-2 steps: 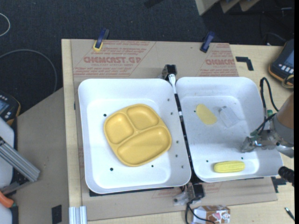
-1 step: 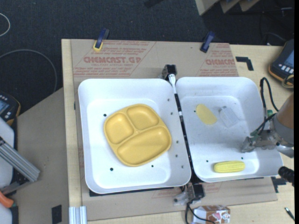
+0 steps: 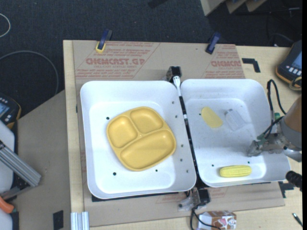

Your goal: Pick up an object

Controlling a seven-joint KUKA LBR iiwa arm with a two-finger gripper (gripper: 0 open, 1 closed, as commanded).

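Overhead, two white bins (image 3: 91,128) sit on a cardboard-covered bench (image 3: 158,59) above dark carpet (image 3: 48,18); whether the gripper (image 3: 254,149) grasps anything, I cannot tell.

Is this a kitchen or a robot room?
Probably a robot lab, not a kitchen. Two white bins sit on a clamped board, holding a yellow divided plate and toy corn, while the robot's tool reaches in amid cables.
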